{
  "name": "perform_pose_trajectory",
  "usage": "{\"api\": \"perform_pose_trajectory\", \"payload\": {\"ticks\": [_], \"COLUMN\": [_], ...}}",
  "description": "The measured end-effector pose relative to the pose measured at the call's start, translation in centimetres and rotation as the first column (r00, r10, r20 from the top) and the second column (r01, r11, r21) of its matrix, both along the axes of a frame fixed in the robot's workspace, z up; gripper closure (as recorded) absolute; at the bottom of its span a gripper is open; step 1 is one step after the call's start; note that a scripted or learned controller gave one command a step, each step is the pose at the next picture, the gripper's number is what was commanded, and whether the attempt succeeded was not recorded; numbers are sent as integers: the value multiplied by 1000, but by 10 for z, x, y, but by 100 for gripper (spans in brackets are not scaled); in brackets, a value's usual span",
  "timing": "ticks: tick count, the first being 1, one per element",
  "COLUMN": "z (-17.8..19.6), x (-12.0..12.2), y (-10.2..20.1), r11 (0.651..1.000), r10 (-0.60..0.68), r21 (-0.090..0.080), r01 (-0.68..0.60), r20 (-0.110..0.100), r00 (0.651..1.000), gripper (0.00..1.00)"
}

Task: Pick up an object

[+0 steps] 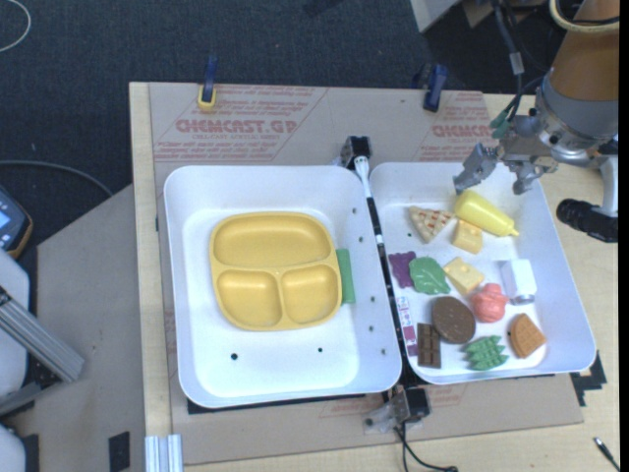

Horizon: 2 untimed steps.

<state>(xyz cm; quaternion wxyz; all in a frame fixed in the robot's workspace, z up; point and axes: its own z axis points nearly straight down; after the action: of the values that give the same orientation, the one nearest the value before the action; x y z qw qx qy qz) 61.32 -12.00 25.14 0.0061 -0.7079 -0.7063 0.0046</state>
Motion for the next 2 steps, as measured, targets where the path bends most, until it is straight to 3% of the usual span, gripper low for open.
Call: {"api": "perform_pose_trajectory", "payload": {"ticks": [1,2], "z": [8,-33], "x": [2,3], "y": [0,3], "r11": [1000,1000], "r10": [3,2], "r21": [-2,-1], "r01": [-3,-2], "r20": [14,12], "r00": [1000,1000], "gripper": [0,0]}}
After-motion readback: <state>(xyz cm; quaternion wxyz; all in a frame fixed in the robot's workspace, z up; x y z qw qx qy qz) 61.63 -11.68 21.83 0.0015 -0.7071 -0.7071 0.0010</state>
